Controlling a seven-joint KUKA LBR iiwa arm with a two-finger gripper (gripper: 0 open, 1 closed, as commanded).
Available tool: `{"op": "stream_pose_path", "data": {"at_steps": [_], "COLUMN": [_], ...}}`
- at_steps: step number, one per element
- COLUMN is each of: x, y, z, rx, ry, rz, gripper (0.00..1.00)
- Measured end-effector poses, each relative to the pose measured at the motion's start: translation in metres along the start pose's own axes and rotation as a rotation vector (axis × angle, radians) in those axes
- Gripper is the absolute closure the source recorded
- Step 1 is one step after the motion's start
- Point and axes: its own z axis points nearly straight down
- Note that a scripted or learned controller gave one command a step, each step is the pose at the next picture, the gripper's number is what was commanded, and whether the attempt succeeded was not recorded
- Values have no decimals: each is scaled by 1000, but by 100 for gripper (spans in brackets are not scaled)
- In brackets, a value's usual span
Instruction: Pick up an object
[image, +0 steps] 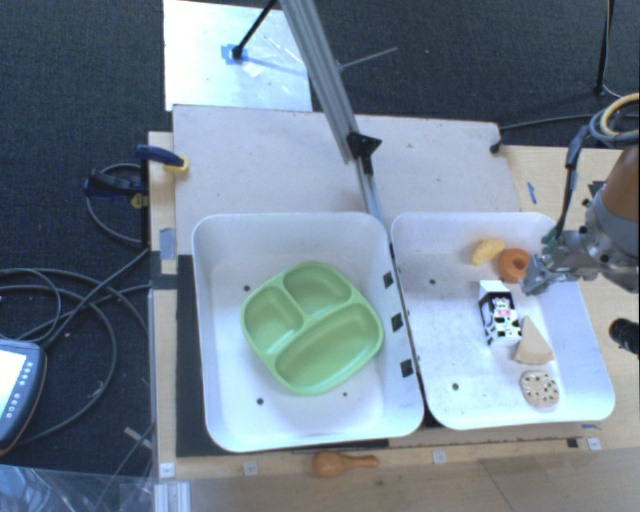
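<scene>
Your arm (618, 215) comes in from the right edge, its wrist bent down over the right rim of the right bin (440, 330). The hand (537, 277) sits low at that bin's upper right, just beside the orange ring (513, 264). You cannot tell from this angle whether the hand is apart or together, and nothing is visibly held in it.

Around the hand: the ring lies just to its left, touching or nearly touching a yellow lump (488, 250). Below the hand lies a black-and-white patterned box (499, 313), then a tan wedge (533, 345) just beside the box's lower right, then a speckled round cookie (539, 389) near the bottom rim. All five pieces lie in the right half of the right bin.

The left bin (225, 390) holds a green divided plate (312, 327) with three compartments, lying flat near the bin's middle.

On the table (270, 160), a slanted metal pole (335, 95) crosses above the bins. A small brown object (343, 463) lies on the table's front edge below the bins. Cables and a clamp (135, 180) sit off the table's left side.
</scene>
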Motion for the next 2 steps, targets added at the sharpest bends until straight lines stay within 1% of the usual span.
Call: {"op": "stream_pose_path", "data": {"at_steps": [1, 2], "x": [0, 44], "y": [1, 9], "z": [-20, -13], "rx": [3, 5], "ry": [1, 3], "rz": [0, -3], "gripper": [100, 100]}}
